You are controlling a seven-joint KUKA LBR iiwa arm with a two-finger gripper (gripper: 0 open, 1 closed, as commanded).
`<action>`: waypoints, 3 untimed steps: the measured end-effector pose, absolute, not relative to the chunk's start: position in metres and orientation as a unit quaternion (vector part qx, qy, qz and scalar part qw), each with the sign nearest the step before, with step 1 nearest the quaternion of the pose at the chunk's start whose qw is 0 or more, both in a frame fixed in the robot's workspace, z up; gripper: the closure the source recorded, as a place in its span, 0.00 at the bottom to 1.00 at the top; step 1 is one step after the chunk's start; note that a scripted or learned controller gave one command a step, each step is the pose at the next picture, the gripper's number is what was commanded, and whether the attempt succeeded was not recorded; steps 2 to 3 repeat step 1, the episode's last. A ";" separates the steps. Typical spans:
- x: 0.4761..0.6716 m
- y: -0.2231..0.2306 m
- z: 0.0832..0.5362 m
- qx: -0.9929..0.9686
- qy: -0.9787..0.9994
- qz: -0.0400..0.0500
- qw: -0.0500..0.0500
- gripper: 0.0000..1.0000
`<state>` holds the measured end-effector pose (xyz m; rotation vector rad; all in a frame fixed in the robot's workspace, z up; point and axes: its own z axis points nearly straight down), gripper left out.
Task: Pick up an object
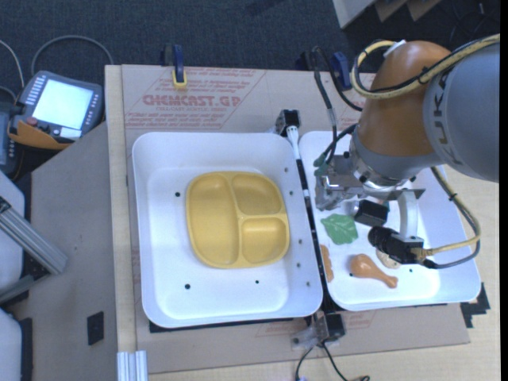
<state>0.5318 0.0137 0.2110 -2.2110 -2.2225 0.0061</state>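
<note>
My gripper (329, 199) hangs over the left part of the right bin (449, 213), close to the wall between the two bins. Just below it a green leaf-shaped piece (340, 228) lies on the bin floor, apart from the gripper as far as I can see. A tan toy drumstick (371, 269) rests nearer the front of the same bin. A slim orange piece (326, 262) lies along that bin's left wall. The arm's bulk hides much of the bin's middle and back.
The left bin (159, 236) holds a yellow divided plate (236, 218) lying flat at its centre. A small green sliver (321, 162) shows beside the wrist at the right bin's back left. A pendant with a lit screen (59, 105) sits off the bench at far left.
</note>
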 end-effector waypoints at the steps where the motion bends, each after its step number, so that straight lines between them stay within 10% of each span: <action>1: 0.518 0.057 0.216 -0.705 -0.709 0.002 0.003 1.00; 3: 0.518 0.057 0.216 -0.705 -0.709 0.002 0.003 1.00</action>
